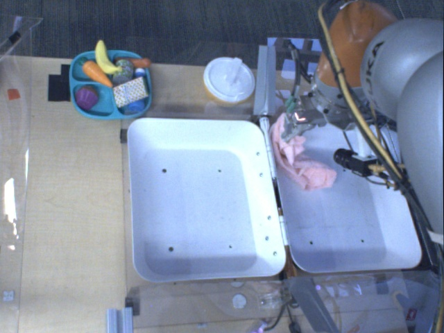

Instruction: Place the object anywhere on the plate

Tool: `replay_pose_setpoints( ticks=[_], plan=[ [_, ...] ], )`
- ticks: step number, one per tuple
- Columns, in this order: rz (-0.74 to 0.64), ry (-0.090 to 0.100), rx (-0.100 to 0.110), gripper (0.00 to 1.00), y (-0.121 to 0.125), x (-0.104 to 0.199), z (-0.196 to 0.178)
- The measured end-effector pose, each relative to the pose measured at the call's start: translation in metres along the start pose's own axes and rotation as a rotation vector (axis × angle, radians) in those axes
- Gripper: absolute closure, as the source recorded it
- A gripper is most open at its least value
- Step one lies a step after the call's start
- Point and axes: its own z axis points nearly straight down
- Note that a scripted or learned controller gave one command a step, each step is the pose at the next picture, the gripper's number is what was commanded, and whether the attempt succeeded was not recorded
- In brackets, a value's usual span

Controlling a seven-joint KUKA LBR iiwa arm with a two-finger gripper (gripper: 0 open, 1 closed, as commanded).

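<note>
The two-finger gripper (pixel 300 116) sits at the top of a crumpled pink cloth (pixel 300 159) in the right white bin (pixel 361 241); whether its jaws pinch the cloth, I cannot tell.

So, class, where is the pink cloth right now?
The pink cloth lies crumpled in the right bin, at its upper left corner beside the divider, just below the hand.

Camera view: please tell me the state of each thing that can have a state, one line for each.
Pink cloth: crumpled, lying in the right bin near its upper left corner.
Gripper: low over the cloth's upper end; grasp unclear.
Left bin: resting flat on the bench.
Blue tray: filled with toy food, on the bench.
Round container: white lid on.
</note>
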Motion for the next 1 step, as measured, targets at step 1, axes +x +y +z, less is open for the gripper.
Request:
replay_pose_setpoints(
  ticks=[1],
  plan=[
    [-0.007, 0.001, -0.002, 1.0, 0.0016, 0.0007, -0.0405]
  ],
)
